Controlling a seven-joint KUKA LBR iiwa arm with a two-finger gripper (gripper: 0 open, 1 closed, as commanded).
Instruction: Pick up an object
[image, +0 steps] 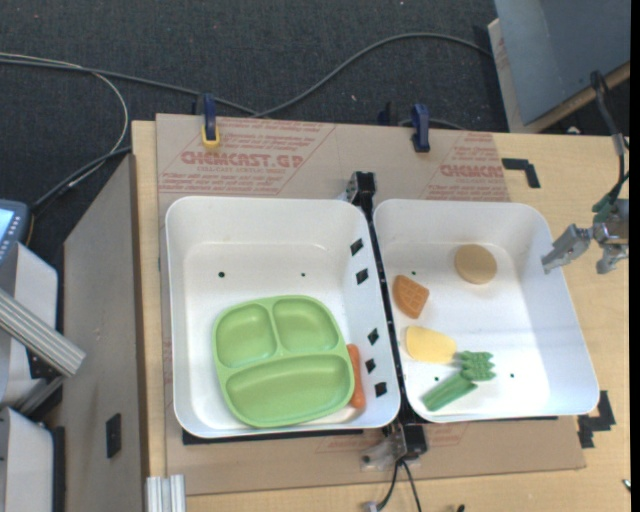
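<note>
- Gripper (585, 248) sits at the right edge of the scene, just outside the right bin's (530, 225) far-right rim, fingers spread apart with nothing between them.
- Nothing lifted yet, so I'd judge the pick not started (whole task still ahead).
- Candidates all lie in the right bin: a round tan cookie (475, 264) towards the far side, an orange wedge (409, 296) near the divider, a yellow piece (431, 345) just nearer than that, and a green leafy vegetable (459, 379) at the near side, just beside the yellow piece.
- Left bin (200, 240) holds a green divided plate (283, 358) with something orange (354, 377) peeking out at its right edge (too hidden to name).
- Left to do: move over the bin, drop onto one item, close, lift. The cookie is closest to the gripper, probably the easiest target.
</note>
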